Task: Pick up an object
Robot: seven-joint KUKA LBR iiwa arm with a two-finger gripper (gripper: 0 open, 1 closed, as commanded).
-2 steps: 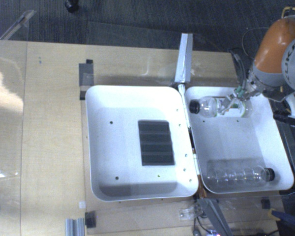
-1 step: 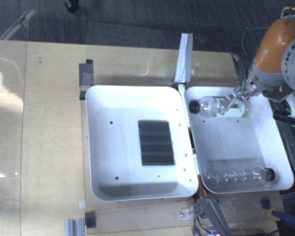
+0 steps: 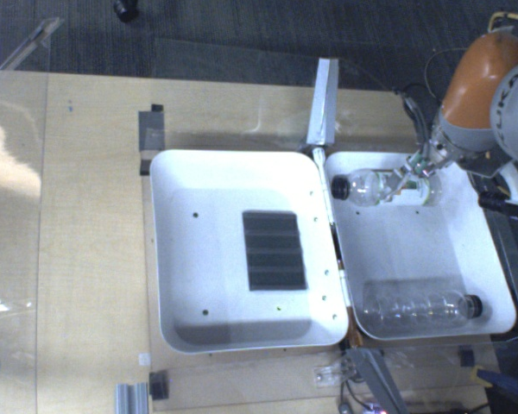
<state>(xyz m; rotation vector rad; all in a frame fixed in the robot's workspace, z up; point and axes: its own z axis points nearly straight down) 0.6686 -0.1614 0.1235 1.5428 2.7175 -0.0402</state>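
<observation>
A clear plastic bottle [image 3: 367, 186] with a black cap lies on its side along the far wall of the right bin [image 3: 479, 231], cap pointing left. My gripper [image 3: 417, 172] is down over that bottle's right end, under the orange-banded wrist [image 3: 483, 72], and its tip blends with the bottle's clear body. A second clear bottle [image 3: 414, 307] lies along the near wall of the same bin, with its black cap at the right. A black ribbed rectangular block [image 3: 274, 250] lies flat in the middle of the left bin [image 3: 181, 197].
A grey upright bar [image 3: 324, 102] stands behind the seam between the bins. Black brackets [image 3: 153, 128] sit at the left bin's far corner. The wooden bench [image 3: 78, 231] stretches to the left. Cables and clamps lie along the front edge.
</observation>
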